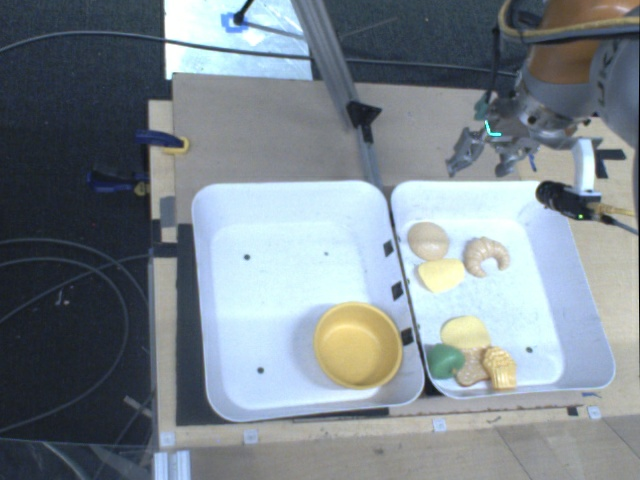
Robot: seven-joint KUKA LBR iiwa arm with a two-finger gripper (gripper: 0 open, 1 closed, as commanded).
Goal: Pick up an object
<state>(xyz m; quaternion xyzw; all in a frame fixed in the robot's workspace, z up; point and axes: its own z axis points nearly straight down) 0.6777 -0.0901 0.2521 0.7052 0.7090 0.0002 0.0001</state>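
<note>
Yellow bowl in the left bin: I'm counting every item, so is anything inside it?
The yellow bowl sits upright in the left bin, and its visible interior shows plain yellow, nothing inside. The bin floor beneath it is covered.

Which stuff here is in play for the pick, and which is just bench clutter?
In play:
- gripper, above the right bin's far edge, nothing between its fingers
- right bin items: cream bun, croissant, yellow wedge, yellow disc, green piece
- yellow bowl in the left bin

Lying about:
- blue clamp
- floor cables
- metal pole
</note>
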